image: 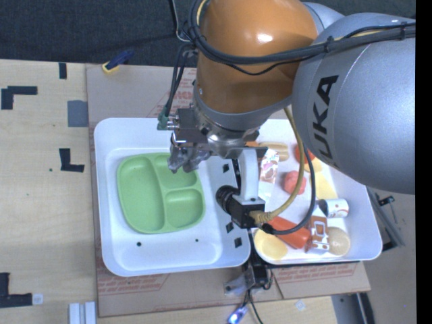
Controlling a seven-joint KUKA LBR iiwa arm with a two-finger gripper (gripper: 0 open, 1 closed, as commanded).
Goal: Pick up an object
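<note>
My arm [297, 79] fills the upper right, its orange band above the bins. The left bin [108, 201] holds a green tray [158, 194]. The right bin [368, 235], touching the left bin's right side, holds a heap of toy food: a red piece [291, 181], a carrot [293, 235], a yellow disc [270, 247]. My claw [183, 159] hangs over the tray's upper right corner; I cannot tell how wide it stands.
</note>
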